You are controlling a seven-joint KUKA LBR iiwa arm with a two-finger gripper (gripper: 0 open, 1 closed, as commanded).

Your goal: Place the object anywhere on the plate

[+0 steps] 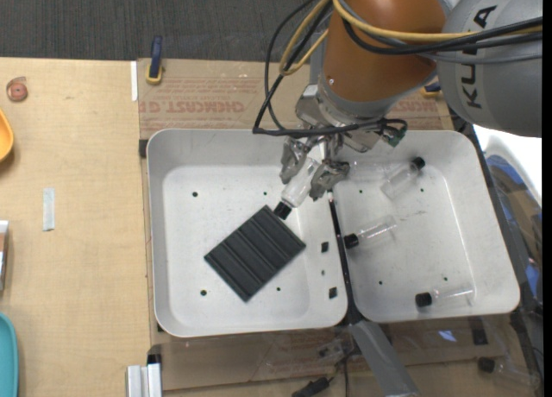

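Note:
A black ridged plate (pixel 255 253) lies at a slant on the floor of the left bin (pixel 172 214). My gripper (pixel 308 173) hangs over the left bin's right part, just above and to the right of the plate's upper corner. It is shut on a clear vial (pixel 296 189) that points down and to the left. The vial's black cap (pixel 281 211) sits right at the plate's top corner. The orange wrist band (pixel 384 33) looms above it.
The right bin (pixel 483 214) holds three more clear vials with black caps (pixel 404 175), (pixel 366 233), (pixel 442 298). The wall between the bins (pixel 338 240) runs just right of the gripper. Cardboard (pixel 207 102) lies behind the bins, with wooden bench (pixel 69 214) to the left.

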